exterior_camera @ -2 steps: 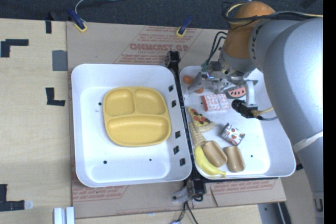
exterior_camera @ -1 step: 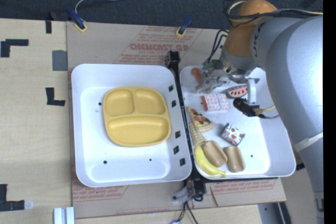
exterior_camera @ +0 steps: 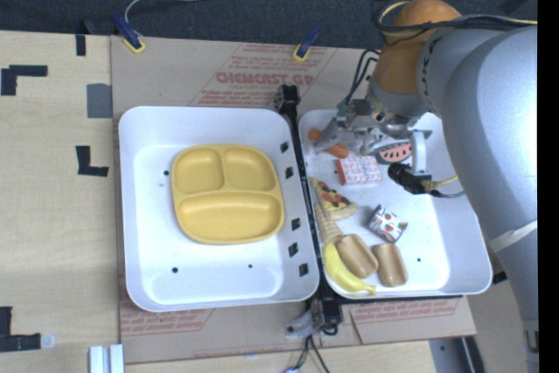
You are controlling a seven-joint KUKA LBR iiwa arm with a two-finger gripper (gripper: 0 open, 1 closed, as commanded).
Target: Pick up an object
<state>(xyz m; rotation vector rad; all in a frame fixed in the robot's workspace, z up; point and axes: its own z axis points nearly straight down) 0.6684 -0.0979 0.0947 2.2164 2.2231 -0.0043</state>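
Grey metal of my gripper [exterior_camera: 362,135] hangs low over the right bin's [exterior_camera: 463,262] far end, just above the red-and-white box [exterior_camera: 359,170]. Whether it grips anything, I cannot tell. Banana [exterior_camera: 343,273] and can [exterior_camera: 386,225] lie untouched; nothing looks lifted yet.

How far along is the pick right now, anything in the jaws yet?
Done: the gripper is down over the far end of the right bin, near the watermelon slice and the red-and-white packet. In hand: I can't tell. Left: a visible grasp and lift; the banana and yellow tray lie untouched.
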